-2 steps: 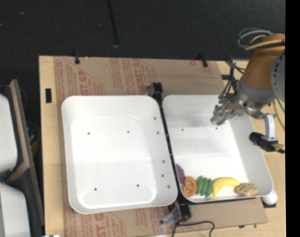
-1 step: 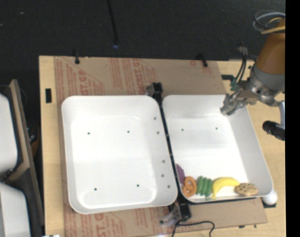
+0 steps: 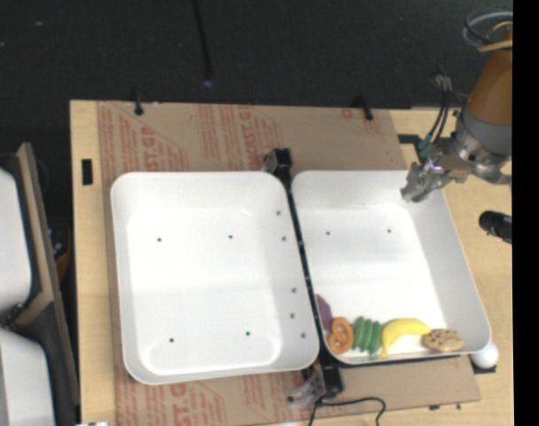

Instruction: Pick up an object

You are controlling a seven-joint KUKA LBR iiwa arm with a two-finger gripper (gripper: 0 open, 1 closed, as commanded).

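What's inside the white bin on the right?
Along the near wall of the right bin lie a pretzel, a green thing, a banana and a cookie. A purple piece is mostly hidden.

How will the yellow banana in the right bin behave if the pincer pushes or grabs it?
The banana looks smooth and curved, so it may slip or pivot between two fingers. It lies close against the green piece and the cookie near the bin's front wall, so a push would probably jostle them. It looks like a toy, likely light.
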